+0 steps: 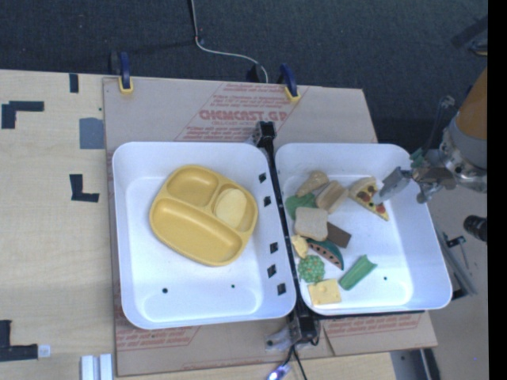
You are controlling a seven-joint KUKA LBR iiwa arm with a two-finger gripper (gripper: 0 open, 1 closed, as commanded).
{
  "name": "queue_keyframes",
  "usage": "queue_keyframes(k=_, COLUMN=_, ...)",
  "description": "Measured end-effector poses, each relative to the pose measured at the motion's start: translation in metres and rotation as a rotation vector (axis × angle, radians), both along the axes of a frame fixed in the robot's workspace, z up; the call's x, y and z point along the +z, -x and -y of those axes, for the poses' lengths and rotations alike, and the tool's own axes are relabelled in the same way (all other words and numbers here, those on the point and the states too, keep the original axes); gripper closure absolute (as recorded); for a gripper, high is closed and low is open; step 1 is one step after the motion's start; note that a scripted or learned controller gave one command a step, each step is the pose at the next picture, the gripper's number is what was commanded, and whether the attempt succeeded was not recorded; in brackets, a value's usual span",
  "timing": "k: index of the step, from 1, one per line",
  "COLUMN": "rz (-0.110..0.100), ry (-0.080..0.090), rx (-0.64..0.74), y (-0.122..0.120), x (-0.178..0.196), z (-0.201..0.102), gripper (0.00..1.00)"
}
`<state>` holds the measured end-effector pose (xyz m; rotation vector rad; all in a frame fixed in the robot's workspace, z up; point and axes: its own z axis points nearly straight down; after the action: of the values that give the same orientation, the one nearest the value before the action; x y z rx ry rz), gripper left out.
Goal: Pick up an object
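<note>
The right bin (424, 279) holds several toy foods: a pizza slice (367, 192), tan bread pieces (329, 195), a white bread slice (311, 224), a brown block (339, 234), a watermelon wedge (325, 252), a green stick (356, 271) and a yellow cheese piece (325, 292). My gripper (405, 188) hangs over the bin's upper right part, just right of the pizza slice. It looks open, with one grey finger (392, 182) beside the slice's right edge and nothing between the fingers.
The left bin (135, 291) carries a yellow divided plate (204, 214). A black divider (273, 212) runs between the two bins. The toys crowd the right bin's left half, and bare white floor (404, 252) lies below the gripper.
</note>
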<state>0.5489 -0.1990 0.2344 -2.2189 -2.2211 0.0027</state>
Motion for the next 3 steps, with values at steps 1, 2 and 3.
queue_keyframes(k=1, rz=-0.015, ry=-0.007, rx=0.001, y=0.025, x=-0.144, z=-0.028, gripper=0.0)
queue_keyframes(k=2, rz=0.001, ry=0.0, rx=0.003, y=-0.02, x=-0.148, z=-0.048, gripper=0.0)
queue_keyframes(k=3, rz=0.002, ry=-0.004, rx=0.002, y=-0.02, x=-0.138, z=-0.05, gripper=1.0)
